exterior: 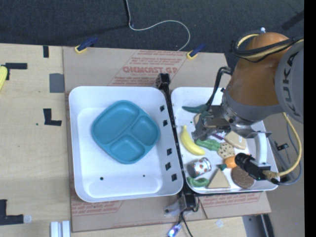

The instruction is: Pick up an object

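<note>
Orange-banded arm (256,73) hangs over right bin (185,95). Gripper (210,127) sits low beside banana (190,141); grip state cannot be told. Blue divided plate (126,131) lies in left bin (79,132).

1 fixed camera above the bench, looking down at a slant, both bins (79,147) in frame
</note>
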Available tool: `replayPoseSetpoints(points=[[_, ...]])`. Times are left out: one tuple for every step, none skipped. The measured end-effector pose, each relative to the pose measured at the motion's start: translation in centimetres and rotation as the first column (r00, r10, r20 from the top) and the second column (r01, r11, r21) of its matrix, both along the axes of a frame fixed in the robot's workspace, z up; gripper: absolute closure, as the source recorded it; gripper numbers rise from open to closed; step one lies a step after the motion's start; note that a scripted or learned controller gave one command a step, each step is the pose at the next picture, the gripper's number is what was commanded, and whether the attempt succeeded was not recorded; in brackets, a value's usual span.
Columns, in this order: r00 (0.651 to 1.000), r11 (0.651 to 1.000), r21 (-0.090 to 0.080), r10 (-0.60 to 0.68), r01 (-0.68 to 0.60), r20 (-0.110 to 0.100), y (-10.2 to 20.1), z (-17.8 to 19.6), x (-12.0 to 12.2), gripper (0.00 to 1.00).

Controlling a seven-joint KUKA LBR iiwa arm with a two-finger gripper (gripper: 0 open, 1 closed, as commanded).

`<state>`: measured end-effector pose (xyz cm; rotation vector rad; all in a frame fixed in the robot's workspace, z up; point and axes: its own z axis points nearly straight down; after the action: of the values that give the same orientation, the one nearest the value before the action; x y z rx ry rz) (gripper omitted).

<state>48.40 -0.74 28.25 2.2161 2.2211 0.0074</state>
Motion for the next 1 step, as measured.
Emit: replayPoseSetpoints(points=[[1.000,1.000,-0.001,0.001,-0.001,-0.011,4.54,-5.19,2.23,1.00]])
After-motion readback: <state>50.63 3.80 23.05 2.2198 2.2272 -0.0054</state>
